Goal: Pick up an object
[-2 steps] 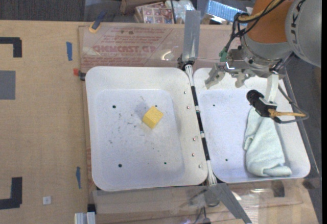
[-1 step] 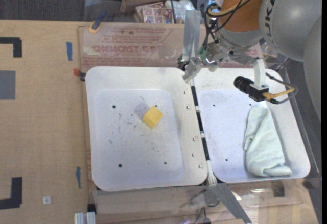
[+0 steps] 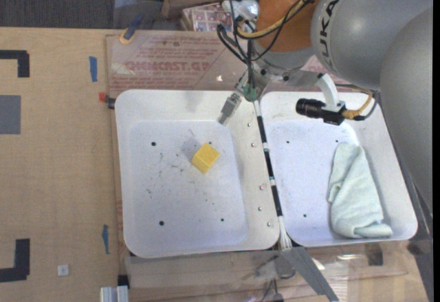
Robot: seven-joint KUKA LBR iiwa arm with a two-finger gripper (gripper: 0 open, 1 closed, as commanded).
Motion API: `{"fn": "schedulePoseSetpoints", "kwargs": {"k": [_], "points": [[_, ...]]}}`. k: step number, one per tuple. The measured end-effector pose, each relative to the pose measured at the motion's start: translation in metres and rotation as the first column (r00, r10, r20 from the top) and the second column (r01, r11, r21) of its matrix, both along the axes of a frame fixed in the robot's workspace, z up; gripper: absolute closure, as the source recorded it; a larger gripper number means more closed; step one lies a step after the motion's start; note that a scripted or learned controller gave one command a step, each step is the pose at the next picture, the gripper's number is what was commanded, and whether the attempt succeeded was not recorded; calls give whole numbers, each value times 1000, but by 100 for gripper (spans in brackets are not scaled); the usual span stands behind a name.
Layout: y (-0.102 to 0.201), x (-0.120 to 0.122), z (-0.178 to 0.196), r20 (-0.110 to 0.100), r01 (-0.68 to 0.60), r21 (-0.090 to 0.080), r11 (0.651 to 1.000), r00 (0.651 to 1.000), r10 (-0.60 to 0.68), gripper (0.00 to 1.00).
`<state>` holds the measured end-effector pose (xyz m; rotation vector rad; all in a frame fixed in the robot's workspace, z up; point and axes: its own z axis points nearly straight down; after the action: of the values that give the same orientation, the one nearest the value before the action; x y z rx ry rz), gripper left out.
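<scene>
small yellow cube-like block sits alone near the middle of the left shallow white bin, flat on the floor, turned a little so a corner points toward the camera. pale green folded cloth lies heaped along the right side of the right shallow white bin.

grey two-finger gripper hangs over the upper edge of the left bin, up and to the right of the block, well apart from it. cannot tell its state from here; too small and slanted. nothing seen in it.

block looks light, stiff, smooth-sided, probably foam or plastic. best hold, i'd judge: two opposite flat faces, squared to its turn, else it may skid. cloth would be soft, floppy; pinch a raised fold.
</scene>
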<state>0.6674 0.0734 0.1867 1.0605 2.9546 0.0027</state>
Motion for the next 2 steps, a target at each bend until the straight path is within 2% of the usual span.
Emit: {"fn": "schedulePoseSetpoints", "kwargs": {"k": [1, 2], "points": [[38, -47, -64, 38, -40, 6, 999, 998, 40, 0], [114, -51, -96, 7, 239, 3, 971, 971, -239, 0]]}}
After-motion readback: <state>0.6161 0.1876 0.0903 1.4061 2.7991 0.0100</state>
